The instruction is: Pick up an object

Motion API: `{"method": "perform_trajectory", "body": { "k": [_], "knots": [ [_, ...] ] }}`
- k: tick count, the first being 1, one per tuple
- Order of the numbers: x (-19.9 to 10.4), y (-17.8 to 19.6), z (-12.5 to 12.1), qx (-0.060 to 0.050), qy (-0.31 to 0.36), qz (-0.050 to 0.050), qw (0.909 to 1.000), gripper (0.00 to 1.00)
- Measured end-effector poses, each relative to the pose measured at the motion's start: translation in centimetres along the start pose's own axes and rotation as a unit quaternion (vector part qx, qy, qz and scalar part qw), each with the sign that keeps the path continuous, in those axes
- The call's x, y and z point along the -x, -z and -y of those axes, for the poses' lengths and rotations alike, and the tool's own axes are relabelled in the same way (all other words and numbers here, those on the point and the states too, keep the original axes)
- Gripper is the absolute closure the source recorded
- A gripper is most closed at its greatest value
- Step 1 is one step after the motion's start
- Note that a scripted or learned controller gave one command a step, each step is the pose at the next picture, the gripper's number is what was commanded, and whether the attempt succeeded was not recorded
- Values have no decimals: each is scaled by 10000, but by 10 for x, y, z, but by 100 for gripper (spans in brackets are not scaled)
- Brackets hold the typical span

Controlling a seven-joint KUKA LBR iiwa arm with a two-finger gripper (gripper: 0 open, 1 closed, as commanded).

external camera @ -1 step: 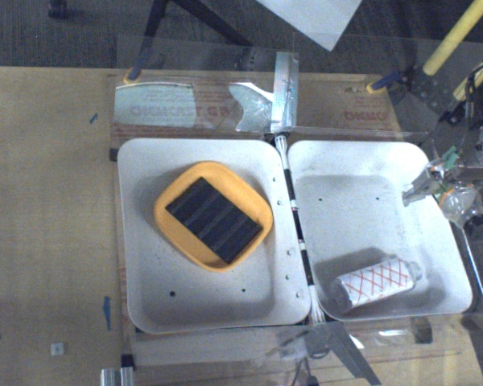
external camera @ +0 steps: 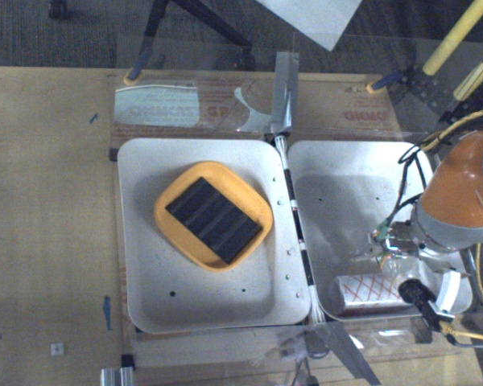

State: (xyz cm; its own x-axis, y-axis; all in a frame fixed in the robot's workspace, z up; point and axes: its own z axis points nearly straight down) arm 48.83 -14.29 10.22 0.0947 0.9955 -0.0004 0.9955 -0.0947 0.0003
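A yellow rounded block with a black ribbed panel (external camera: pixel 213 215) lies in the middle of the left bin (external camera: pixel 145 296). A small white box with a red criss-cross pattern (external camera: pixel 369 291) rests against the front wall of the right bin (external camera: pixel 338 175). My gripper (external camera: pixel 389 250) hangs low over the right side of the right bin, just above and behind the patterned box. The grey wrist and orange band (external camera: pixel 459 191) cover the bin's right edge. Nothing can be seen held in the gripper.
A raised divider (external camera: pixel 294 215) separates the two bins. A metal bracket (external camera: pixel 283 95) stands behind them on the bench. Yellow and black cables (external camera: pixel 410 167) loop beside the wrist over the right bin.
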Motion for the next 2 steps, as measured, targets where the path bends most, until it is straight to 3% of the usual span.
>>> {"method": "perform_trajectory", "body": {
  "k": [1, 2],
  "knots": [
    [1, 9, 0, 1, -18, 6, 10000, 100],
    [-45, 88, 13, -4, 609, 0, 9981, 100]
  ]
}}
